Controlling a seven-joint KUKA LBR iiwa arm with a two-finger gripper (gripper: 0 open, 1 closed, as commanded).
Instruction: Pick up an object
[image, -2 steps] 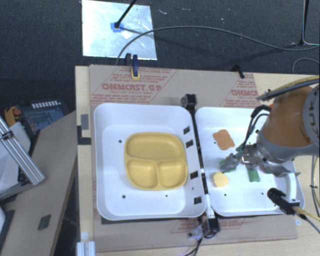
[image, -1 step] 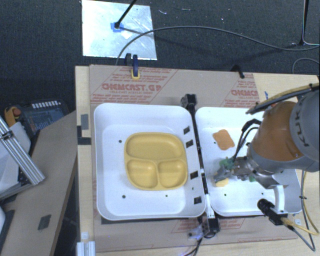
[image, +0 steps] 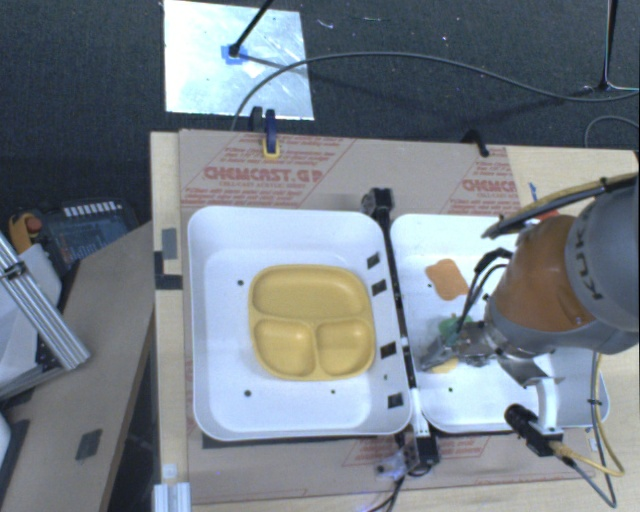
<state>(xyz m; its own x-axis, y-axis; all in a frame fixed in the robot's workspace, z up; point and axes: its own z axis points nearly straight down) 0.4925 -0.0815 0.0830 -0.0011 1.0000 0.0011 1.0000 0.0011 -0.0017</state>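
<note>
Left white bin (image: 215, 300): one yellow three-compartment plastic tray (image: 308, 321), untouched. Right white bin (image: 440, 410): flat orange piece (image: 446, 278), small green object (image: 447, 326), small yellow object (image: 443, 366). My gripper (image: 440, 352) is low among these; its state I cannot tell. I judge nothing lifted yet.

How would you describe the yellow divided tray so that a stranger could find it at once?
Find the two white bins side by side; take the left bin, away from the arm. In its middle lies the yellow tray, with three compartments. The orange piece is smaller, flat, in the right bin.
</note>
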